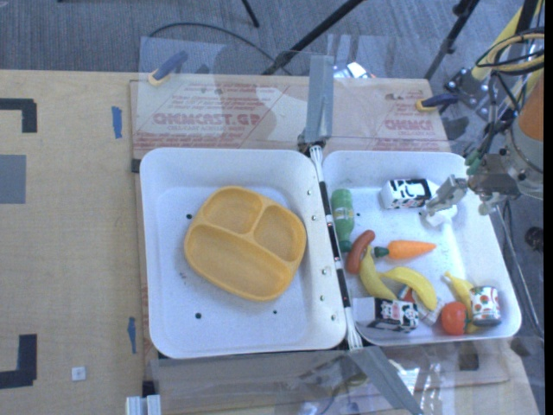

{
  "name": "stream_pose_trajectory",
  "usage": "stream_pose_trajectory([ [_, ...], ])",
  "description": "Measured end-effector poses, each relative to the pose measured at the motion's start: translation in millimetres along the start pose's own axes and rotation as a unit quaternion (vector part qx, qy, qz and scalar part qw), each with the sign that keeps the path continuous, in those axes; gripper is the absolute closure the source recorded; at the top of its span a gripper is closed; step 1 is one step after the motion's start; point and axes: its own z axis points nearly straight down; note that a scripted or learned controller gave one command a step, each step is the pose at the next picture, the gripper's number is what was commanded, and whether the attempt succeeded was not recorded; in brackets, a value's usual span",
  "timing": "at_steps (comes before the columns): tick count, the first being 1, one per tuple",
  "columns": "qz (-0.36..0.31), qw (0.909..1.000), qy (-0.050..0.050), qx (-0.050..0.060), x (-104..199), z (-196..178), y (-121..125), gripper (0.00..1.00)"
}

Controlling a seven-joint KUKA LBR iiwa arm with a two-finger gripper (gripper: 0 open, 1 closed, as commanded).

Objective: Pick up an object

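Near edge, right bin: a crowded row. A black-and-white carton lies against the near wall by the divider; beside it a tomato, then a small red-and-white can close to the near right corner. A short banana sits just behind tomato and can.

Next row back: two bananas fanned together, touching a sausage on their left. A carrot lies crosswise just behind them, tip pointing right. Little open floor among these.

Left wall of right bin: a green bottle lies along the divider, just off it.

Far part: a second black-and-white carton lies on its side. To its right, the gripper sits low over the bin, near a small white object; cannot tell whether the fingers are spread or closed, nothing seen between them. The floor right of the carrot is bare up to the right wall.

Left bin: a yellow divided plate in the middle, bare floor all round it, well apart from every wall.
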Motion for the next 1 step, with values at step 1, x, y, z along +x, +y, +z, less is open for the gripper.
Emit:
stream_pose_trajectory([
  [1, 0.000, 1.0000, 0.000, -0.001, 0.0, -10.2, 0.9, 1.00],
])
